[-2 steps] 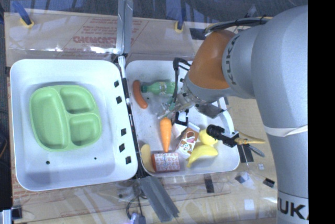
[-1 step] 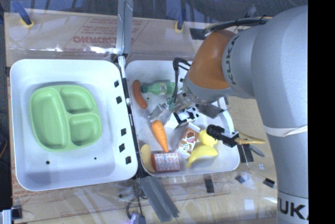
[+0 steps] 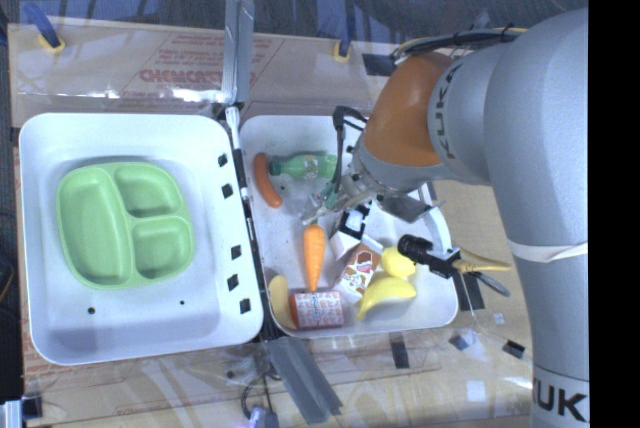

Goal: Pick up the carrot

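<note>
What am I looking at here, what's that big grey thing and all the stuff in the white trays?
The big grey thing is a robot arm with an orange band, reaching in from the right. One camera fixed above the bench took this picture, looking down at a slant. At the arm's tip is a two-finger gripper, hanging over the right bin; nothing can be seen between its fingers. That bin holds toy food: a carrot in the middle, a sausage, a green bottle lying down, a small can, a snack packet and yellow fruit pieces. The left bin holds a green divided plate. The arm's job is picking up the carrot, which lies untouched.
</note>
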`<state>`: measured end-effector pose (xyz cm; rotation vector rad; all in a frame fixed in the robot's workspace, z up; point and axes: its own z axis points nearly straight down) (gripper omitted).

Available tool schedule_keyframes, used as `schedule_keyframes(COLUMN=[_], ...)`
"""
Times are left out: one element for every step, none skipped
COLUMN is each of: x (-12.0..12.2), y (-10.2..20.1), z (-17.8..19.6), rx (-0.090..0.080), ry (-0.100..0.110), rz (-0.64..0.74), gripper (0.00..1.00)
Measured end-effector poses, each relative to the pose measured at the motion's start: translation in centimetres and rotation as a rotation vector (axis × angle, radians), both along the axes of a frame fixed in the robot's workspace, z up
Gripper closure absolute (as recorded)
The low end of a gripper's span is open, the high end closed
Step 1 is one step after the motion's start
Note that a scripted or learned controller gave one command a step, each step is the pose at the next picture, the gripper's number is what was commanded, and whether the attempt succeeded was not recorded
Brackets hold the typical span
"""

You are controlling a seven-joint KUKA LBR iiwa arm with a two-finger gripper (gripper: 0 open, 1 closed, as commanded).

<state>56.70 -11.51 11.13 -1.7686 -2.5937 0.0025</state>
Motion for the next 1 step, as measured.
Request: schedule_keyframes(x=[-4.74], y=[5.63], z=[12.55], rx=[0.0], ry=[-0.003], rz=[0.148], gripper=[1.0])
